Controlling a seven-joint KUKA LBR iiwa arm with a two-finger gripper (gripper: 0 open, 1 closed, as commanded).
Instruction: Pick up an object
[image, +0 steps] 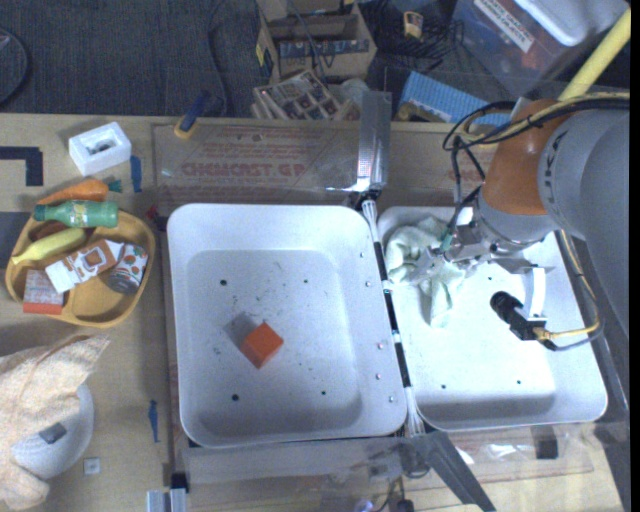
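An orange block (263, 344) lies in the left white bin (200, 240), left of its middle, with a small grey shadow or piece beside it. A crumpled pale green and white cloth (412, 262) lies at the back left of the right bin (570, 400). My gripper (447, 252) is low over the cloth's right part, under the orange-banded wrist (515, 180). The arm's body hides how the gripper meets the cloth.
A black connector on a yellow-tipped cable (515, 312) hangs over the right bin's middle. A yellow bowl (90, 312) of toy foods stands left of the bins. Behind it sits a white box (100, 147). A beige cloth (45, 390) lies at the lower left.
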